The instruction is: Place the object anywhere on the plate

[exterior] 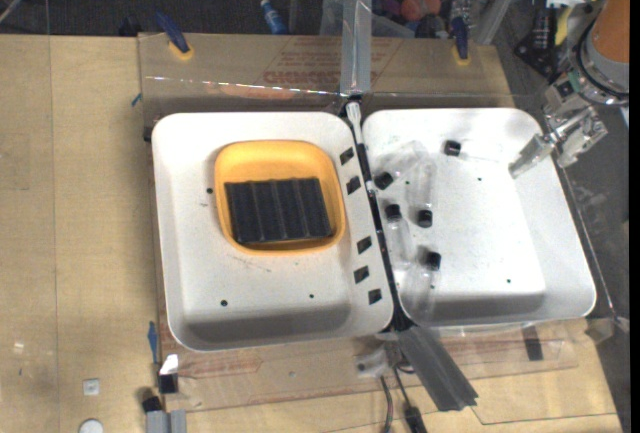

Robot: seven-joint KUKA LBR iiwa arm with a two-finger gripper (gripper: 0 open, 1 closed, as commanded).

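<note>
Overhead, two white bins [255, 316], one orange plate [278, 193] — one dark ridged object [278, 209] on it, fingers [548, 143] state unclear

Dark ribbed rectangular object [277, 211] lying flat, centred on yellow-orange plate [228, 164]; plate in left bin

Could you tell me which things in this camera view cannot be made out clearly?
- The clear objects in the right bin: see-through, so their outlines and number stay uncertain.
- The gripper: small and blurred at the right edge, jaws unreadable.
- The arm: cut off by the right edge.
- The dark ridged item on the yellow plate: too coarse to identify.
</note>
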